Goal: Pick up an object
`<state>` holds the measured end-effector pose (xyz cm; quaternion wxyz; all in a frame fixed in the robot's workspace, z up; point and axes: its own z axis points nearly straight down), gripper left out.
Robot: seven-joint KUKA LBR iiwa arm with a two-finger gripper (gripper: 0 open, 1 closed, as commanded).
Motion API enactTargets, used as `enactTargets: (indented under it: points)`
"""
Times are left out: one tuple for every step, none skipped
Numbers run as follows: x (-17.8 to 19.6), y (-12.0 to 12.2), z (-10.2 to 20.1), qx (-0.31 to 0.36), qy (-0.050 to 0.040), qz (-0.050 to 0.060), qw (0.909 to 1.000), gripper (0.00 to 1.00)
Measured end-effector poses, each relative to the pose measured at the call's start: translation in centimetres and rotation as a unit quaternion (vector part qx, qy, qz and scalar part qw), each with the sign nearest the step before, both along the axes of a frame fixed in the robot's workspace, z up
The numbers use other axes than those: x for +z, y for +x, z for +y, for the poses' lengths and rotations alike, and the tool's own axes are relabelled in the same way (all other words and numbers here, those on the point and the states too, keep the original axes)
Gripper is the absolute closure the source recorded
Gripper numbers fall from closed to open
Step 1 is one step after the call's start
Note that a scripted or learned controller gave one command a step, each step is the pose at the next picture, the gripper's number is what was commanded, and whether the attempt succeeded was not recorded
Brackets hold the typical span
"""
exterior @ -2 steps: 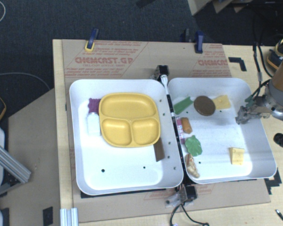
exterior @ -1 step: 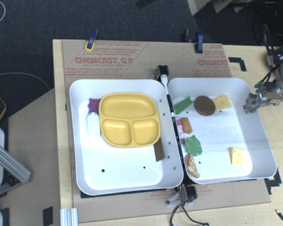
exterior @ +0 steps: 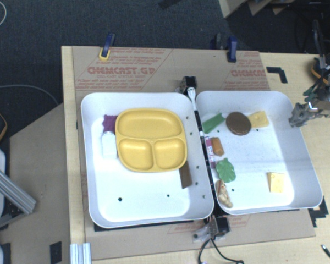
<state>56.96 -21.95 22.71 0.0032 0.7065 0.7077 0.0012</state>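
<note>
While nothing is lifted yet, the gripper (exterior: pixel 301 114) hangs at the right bin's (exterior: pixel 297 164) outer rim, and whether it is open cannot be told. Every candidate lies untouched in that bin: brown disc (exterior: pixel 238 124), yellow block (exterior: pixel 276 182), green pieces (exterior: pixel 226 170). The whole pick looks left to do. The left bin (exterior: pixel 99 197) holds a yellow divided tray (exterior: pixel 151 139), well apart; nothing blocks the reach.

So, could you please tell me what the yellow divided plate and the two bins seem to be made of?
Yellow divided plate: likely moulded plastic, matte, with smooth rounded compartment walls. Left bin and right bin: apparently thin white plastic, slightly glossy, with rounded corners and rims.
</note>
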Motion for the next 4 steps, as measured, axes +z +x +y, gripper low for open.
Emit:
enactTargets:
  points:
    - [0.8,-2.8,5.0,0.001,0.0028,0.005,1.0,1.0]
    - [-0.7,-4.5,9.8,0.001,0.0032,0.005,1.0,1.0]
    - [0.2,-6.0,15.3,0.002,0.0032,0.005,1.0,1.0]
    - [-1.1,-8.1,16.4,-0.001,0.0025,0.006,1.0,1.0]
